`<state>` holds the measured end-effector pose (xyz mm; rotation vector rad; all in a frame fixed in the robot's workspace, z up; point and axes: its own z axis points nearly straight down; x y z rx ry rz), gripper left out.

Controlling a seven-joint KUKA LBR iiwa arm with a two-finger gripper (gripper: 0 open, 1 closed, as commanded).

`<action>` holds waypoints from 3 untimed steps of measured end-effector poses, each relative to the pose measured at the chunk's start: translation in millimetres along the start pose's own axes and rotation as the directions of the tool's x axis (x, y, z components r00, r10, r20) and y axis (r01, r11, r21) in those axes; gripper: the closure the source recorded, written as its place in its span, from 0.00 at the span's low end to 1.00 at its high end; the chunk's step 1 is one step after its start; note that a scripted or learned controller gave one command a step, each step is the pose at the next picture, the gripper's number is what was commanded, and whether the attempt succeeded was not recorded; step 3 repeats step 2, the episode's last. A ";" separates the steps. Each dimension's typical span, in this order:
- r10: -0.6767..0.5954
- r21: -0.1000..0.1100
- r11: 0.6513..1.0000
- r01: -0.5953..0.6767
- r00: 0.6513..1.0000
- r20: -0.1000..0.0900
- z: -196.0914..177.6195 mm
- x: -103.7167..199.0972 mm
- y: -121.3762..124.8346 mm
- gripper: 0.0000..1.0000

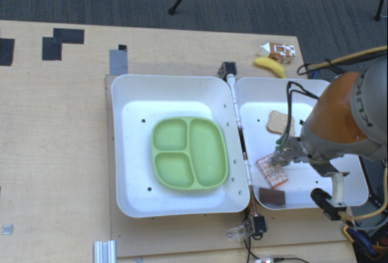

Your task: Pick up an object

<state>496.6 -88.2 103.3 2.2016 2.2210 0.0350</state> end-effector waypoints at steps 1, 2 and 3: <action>0.001 0.000 1.000 -0.001 1.000 0.000 0.2 -0.2 -0.1 0.00; -0.004 -0.002 1.000 0.004 1.000 -0.003 -10.5 1.6 2.0 1.00; -0.004 -0.002 1.000 0.004 1.000 -0.003 -10.5 1.6 2.0 1.00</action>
